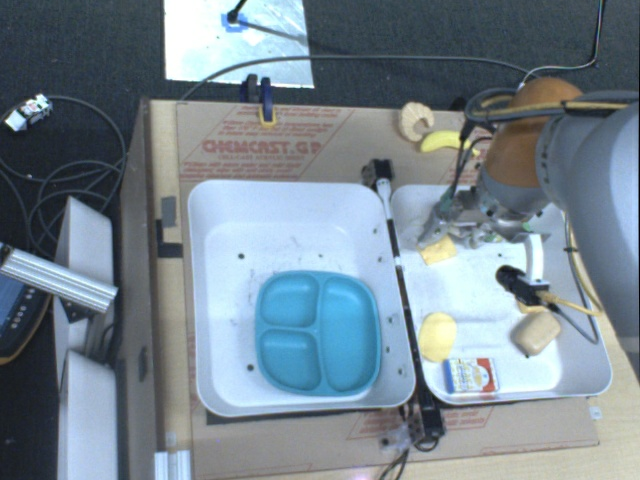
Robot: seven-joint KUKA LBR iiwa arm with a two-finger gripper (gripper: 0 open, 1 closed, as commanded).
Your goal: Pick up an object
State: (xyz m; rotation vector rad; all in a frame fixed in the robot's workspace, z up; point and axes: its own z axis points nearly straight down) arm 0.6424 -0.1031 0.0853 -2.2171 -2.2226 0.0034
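Note:
In the right bin [590, 368], my gripper [447, 224] hangs low over the far left corner, reaching in from the right. A small yellow wedge [437, 253] lies just under and in front of the gripper, touching or nearly touching it. Closer to the front lie a round yellow fruit [437, 336], a small white and blue carton [470, 375] and a tan block [536, 334]. None of these is lifted.
The left bin [225, 218] holds a blue divided plate [318, 332]. On the cardboard behind the right bin lie a yellow banana [440, 142] and a beige ring-shaped piece [415, 120]. A black divider [396, 268] runs between the bins.

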